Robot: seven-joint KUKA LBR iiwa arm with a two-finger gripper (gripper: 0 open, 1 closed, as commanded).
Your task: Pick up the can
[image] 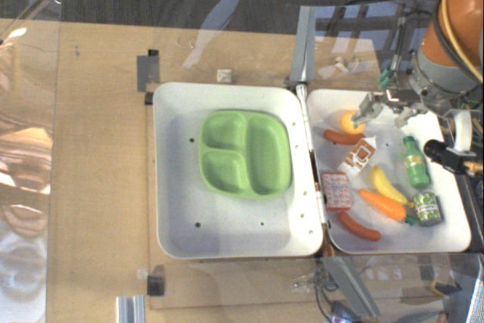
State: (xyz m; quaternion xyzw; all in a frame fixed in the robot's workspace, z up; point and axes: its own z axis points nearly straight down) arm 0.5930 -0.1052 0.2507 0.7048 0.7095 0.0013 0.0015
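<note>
A: Green plate (246, 154) sits in the left bin (174, 231); we skip it. In the right bin (454, 242), the can (426, 209) lies at the near right, carrot (384, 205) touching it.

B: Gripper (389, 107) hangs over the far side, fingers spread, pinching nothing. We risk grabbing the bottle (415, 161) or nudging the carrot.

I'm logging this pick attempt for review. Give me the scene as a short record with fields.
target: can, right bin, near corner beside the carrot
gripper: gripper above the right bin's far edge, apart from the can
near the can: green bottle, banana
left bin: left bin holds a green divided plate
progress: can not yet picked up
</note>
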